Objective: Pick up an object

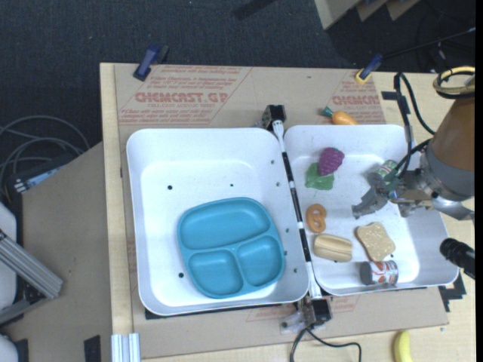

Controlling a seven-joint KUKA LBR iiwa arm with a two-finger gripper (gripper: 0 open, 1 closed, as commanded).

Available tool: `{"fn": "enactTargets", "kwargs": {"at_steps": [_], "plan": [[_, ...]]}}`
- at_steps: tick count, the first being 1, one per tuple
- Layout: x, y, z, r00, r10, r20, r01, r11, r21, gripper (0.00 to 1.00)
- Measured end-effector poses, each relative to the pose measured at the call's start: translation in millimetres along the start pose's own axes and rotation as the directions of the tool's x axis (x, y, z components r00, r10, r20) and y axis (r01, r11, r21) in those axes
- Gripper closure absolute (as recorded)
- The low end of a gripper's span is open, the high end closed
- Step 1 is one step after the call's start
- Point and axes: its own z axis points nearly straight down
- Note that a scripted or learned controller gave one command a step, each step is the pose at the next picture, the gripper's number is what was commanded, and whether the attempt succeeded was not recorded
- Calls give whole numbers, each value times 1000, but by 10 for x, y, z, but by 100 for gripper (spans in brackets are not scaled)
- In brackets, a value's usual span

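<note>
The right bin (407, 138) holds a purple grape bunch (330, 159), a green piece (319, 178), a brown pretzel (315, 218), a bread roll (333, 247), a toast slice (375, 240) and a small can (379, 273) lying on its side. My gripper (370, 193) reaches in from the right and hangs over the bin's middle right, just above the toast. Its fingers look spread open, with nothing between them. A green and white item (388, 169) lies right behind the upper finger, partly hidden.
The left bin (151, 157) carries a blue divided plate (230, 245). A black divider (290, 183) separates the bins. An orange carrot (341, 117) lies outside the right bin's far rim. A yellow object (402, 347) sits at the bench front. Black cables (405, 115) hang near the arm.
</note>
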Motion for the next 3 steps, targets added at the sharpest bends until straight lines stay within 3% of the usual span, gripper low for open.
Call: {"fn": "enactTargets", "kwargs": {"at_steps": [1, 2, 3], "plan": [[-16, 934, 252, 1000, -1, 1, 1, 1000, -2, 0], [120, 1813, 1414, 1000, 0, 0, 0, 1000, 1, 0], [118, 1836, 1282, 1000, -1, 2, 1, 1000, -7, 100]]}}
